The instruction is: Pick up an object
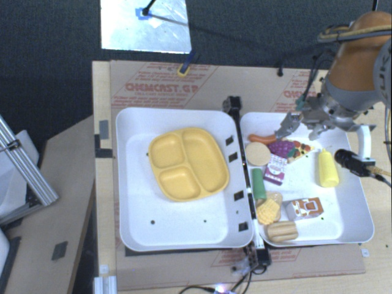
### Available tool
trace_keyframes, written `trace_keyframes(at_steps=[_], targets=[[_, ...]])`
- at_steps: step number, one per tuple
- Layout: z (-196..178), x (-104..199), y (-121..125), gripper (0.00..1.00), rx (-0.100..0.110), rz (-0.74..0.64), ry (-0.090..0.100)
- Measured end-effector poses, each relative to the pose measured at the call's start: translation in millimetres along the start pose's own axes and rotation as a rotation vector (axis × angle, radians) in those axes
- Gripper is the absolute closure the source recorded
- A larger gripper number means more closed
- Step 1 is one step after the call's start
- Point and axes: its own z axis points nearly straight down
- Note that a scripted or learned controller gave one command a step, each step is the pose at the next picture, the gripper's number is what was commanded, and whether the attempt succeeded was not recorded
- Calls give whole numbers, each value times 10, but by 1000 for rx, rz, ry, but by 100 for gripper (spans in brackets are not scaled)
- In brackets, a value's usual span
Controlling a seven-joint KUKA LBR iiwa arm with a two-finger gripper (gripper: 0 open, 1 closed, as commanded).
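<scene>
**Pincer hovering over cluttered right bin**

The pincer (304,125) hangs with fingers spread apart, clamping nothing, above the far end of the right shallow white bin (358,216). Just below it lie an orange plastic carrot (262,138) and a purple grape bunch (282,147). A yellow divided plastic plate (187,163) sits in the left white bin (131,188).

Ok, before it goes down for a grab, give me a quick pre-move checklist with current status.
1. End effector over the right bin: ok.
2. A target beneath it: ok, purple grapes and orange carrot lie just below-left.
3. Nothing held between its fingers: cannot tell.
4. Target free of neighbours: not ok, the grapes touch other toys.
5. Yellow plate in the left bin, out of the path: ok.
</scene>
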Motion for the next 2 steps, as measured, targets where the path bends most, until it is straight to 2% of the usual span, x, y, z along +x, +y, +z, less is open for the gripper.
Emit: trace_keyframes(at_steps=[1, 2], targets=[[-62, 1, 22, 0, -11, -2, -1], [512, 86, -19, 0, -6, 0, 0]])
